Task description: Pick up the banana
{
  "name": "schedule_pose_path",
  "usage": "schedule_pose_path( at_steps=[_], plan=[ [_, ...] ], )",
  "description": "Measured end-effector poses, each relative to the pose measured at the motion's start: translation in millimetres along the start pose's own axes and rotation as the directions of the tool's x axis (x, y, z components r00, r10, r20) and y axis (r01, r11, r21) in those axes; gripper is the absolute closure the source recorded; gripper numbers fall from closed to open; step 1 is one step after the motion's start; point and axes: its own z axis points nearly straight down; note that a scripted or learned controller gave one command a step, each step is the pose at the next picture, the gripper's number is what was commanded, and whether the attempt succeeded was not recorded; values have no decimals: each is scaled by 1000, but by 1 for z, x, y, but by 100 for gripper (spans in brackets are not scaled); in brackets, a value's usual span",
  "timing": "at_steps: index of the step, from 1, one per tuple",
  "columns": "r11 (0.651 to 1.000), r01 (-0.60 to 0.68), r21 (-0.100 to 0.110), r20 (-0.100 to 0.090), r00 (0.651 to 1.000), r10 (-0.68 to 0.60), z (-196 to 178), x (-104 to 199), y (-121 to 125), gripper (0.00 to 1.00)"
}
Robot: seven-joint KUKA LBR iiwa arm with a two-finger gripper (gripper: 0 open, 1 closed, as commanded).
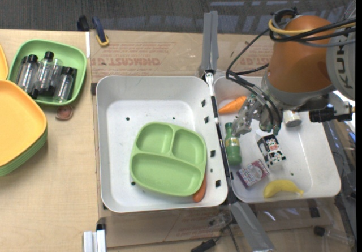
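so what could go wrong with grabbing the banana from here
The gripper hangs near the carrot and green bottle, well away from the banana, so a descent here would likely catch the wrong item. The banana lies near the right bin's front wall, which may block a finger. The pink packet sits close beside the banana and could get nudged or pinched.

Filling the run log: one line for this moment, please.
gripper over right bin, not holding anything | banana lying near front wall | grasp pending
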Motion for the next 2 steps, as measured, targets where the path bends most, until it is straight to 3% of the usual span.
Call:
schedule_pose_path(
  at_steps=[1,2],
  plan=[
    [994,108,1,-1,994,-108,10,-71,16,100],
    [1000,-22,1,1,1000,22,9,-118,-28,100]
  ],
)
